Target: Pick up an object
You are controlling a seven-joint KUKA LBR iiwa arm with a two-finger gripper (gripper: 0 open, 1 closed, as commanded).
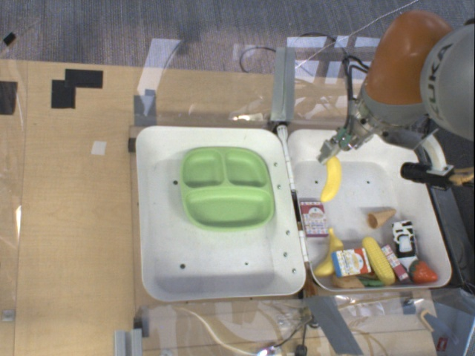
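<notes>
My gripper (336,148) is over the back left part of the right bin (423,199), below the orange band of the arm. A yellow banana (332,180) hangs lengthwise just under it, with its upper end caught between the fingers. Further forward in the same bin lie a small red and white box (315,219), a tan cone (381,217), a black and white toy (403,236), a corn cob (378,259), a small carton (351,262), another yellow piece (330,254) and a red fruit (424,273).
The left bin (159,236) holds a green divided plate (226,187). A metal divider (293,199) runs between the two bins. Cables and a black bracket (427,173) sit by the arm at the right bin's far side.
</notes>
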